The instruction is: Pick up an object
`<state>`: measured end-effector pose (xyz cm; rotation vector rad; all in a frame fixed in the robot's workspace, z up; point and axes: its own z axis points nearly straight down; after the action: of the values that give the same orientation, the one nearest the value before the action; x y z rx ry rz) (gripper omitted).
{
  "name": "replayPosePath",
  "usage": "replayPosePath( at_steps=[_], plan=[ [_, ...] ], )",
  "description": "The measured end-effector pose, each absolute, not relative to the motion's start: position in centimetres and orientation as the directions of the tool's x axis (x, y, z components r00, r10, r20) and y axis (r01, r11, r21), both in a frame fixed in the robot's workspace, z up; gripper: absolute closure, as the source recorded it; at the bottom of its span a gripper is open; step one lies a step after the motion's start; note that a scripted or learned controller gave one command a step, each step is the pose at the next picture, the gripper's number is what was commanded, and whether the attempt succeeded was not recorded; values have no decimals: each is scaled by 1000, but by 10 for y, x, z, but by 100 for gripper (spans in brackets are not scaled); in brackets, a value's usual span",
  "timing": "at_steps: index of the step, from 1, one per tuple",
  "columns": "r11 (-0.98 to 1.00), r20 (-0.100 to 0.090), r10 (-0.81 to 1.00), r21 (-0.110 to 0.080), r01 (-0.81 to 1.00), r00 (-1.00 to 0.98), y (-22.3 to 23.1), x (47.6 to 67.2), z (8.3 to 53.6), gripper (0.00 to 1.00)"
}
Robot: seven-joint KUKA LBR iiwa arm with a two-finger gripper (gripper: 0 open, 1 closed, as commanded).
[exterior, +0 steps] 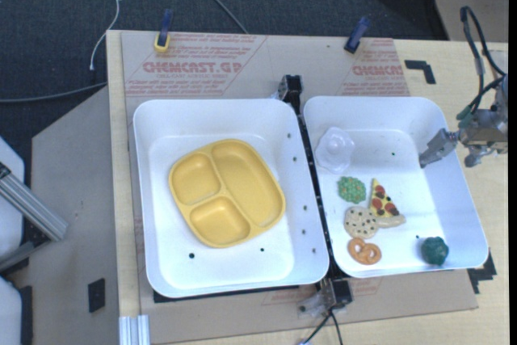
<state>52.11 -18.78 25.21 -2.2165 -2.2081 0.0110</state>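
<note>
On the bench (202, 61) sit two shallow white bins side by side. The left bin (153, 133) carries a yellow divided plate (227, 191) with three compartments, lying roughly in the middle of the bin and turned at an angle to its walls. The right bin (452, 198) carries the small things that could be picked up: a clear plastic cup (334, 149) near the bin's upper left corner, a green broccoli piece (351, 189) just below it, a toy pizza slice (384, 206) just to the right of the broccoli, a chocolate-chip cookie (359, 220) below the broccoli and touching or nearly touching the pizza slice, a pretzel (364, 252) just below the cookie, and a dark green round object (435, 250) well apart from the rest near the bin's lower right corner. The end effector (452, 148) reaches in from the right and hangs over the right wall of the right bin near its upper right corner, well apart from the cluster of food items and from the dark green object. One grey finger (435, 148) points down and to the left toward the bin floor; whether the end effector stands apart or together cannot be told from this view, and nothing shows between its tips.
</note>
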Motion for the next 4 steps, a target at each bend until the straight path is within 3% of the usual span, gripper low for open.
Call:
replayPosePath(
  at_steps=[1, 4],
  plan=[
    [0, 1, 1000, -1, 1000, 0, -187, 524, 259, 0],
    [1, 4, 1000, -5, 1000, -1, -182, 527, 99, 0]
  ],
)
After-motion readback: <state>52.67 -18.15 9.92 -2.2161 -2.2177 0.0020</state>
